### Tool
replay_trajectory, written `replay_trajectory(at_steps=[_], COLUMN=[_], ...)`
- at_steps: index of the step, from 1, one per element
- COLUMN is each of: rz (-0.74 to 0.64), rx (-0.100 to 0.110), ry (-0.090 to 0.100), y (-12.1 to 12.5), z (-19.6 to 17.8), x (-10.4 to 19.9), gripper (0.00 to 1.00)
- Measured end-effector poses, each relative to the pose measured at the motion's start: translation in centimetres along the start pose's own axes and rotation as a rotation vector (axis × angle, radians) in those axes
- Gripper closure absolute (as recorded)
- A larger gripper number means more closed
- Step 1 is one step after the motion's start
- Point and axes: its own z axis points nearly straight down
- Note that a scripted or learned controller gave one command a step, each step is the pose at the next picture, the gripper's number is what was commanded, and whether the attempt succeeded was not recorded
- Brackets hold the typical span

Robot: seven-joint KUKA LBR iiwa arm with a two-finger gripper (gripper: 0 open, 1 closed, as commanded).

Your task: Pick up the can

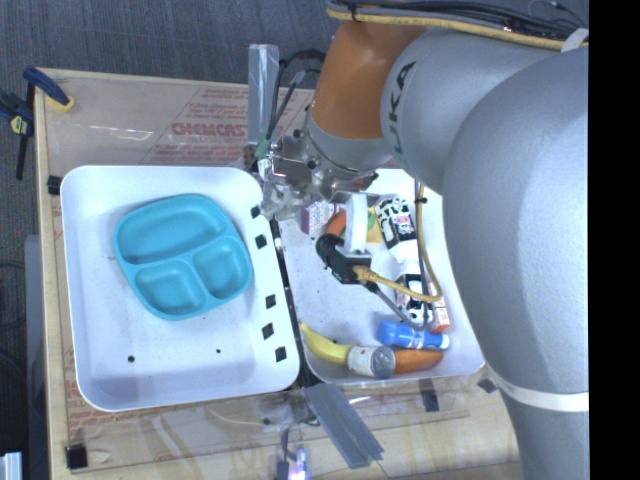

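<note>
Pincer low at right bin's far-left corner; grip state cannot tell (wrist hides it). Can lies at bin's near edge, between banana and blue bottle, well apart from pincer. Pick not yet made.

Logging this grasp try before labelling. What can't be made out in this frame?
- Claw: in the camera view, finger state unreadable among wrist hardware.
- Can: no item in the right bin is clearly one; the arm hides the bin's right and far parts.
- Small packages: overlapped, labels too small to read.
- Silver-capped item: identity unclear.
</note>
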Motion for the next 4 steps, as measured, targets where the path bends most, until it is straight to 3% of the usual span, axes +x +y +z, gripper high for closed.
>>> replay_trajectory(at_steps=[1,2,3,4], rz=[0.025,0.065,-0.033,0.110], rx=[-0.001,0.001,0.001,-0.001], ry=[0.000,-0.001,0.000,-0.001], y=[6.2,5.0,-1.1,-0.1], z=[-2.2,-0.1,-0.2,-0.1], x=[7.5,11.2,15.8,20.4], gripper=[1.00,1.00,1.00,1.00])
